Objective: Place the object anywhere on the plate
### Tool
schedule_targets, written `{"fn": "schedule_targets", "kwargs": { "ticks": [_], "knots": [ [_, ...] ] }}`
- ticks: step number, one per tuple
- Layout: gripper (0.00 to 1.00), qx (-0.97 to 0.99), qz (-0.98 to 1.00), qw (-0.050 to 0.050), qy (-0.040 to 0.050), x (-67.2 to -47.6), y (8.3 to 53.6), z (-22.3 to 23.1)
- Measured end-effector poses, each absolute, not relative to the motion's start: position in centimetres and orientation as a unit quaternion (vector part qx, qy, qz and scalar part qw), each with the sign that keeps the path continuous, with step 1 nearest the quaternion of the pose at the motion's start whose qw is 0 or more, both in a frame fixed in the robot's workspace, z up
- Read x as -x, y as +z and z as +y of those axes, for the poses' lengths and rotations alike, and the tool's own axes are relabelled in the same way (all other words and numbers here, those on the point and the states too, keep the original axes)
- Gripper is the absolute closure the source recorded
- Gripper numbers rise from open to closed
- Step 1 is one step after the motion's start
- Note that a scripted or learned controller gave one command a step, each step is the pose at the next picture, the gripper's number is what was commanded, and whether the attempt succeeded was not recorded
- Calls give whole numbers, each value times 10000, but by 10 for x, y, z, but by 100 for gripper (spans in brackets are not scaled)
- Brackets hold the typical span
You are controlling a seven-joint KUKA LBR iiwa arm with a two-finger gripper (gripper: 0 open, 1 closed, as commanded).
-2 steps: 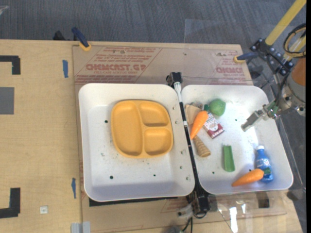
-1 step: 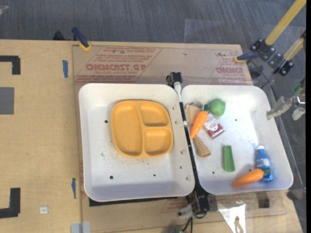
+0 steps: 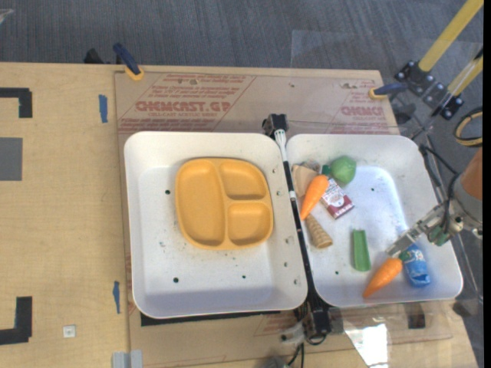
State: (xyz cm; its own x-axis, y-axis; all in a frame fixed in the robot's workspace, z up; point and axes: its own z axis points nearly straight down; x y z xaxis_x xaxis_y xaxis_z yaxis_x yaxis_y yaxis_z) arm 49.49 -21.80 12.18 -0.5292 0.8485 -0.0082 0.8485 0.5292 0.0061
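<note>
An orange divided plate lies in the left bin. The right bin holds several toys: a carrot near the divider, a second carrot at the front, a blue object, a green stick, a green round piece, a red-and-white packet and a tan cone. My gripper hangs low over the right bin's front right, just above the second carrot and the blue object. I see nothing held in it.
The two bins meet at a black divider clamp. Cardboard lies under the bins. Yellow bars and cables stand at the back right, beside the arm.
</note>
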Motion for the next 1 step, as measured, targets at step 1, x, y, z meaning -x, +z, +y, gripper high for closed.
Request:
{"fn": "schedule_targets", "kwargs": {
  "ticks": [1],
  "knots": [
    [0,-5620,8272,36,3,-481,162,-224]
  ]
}}
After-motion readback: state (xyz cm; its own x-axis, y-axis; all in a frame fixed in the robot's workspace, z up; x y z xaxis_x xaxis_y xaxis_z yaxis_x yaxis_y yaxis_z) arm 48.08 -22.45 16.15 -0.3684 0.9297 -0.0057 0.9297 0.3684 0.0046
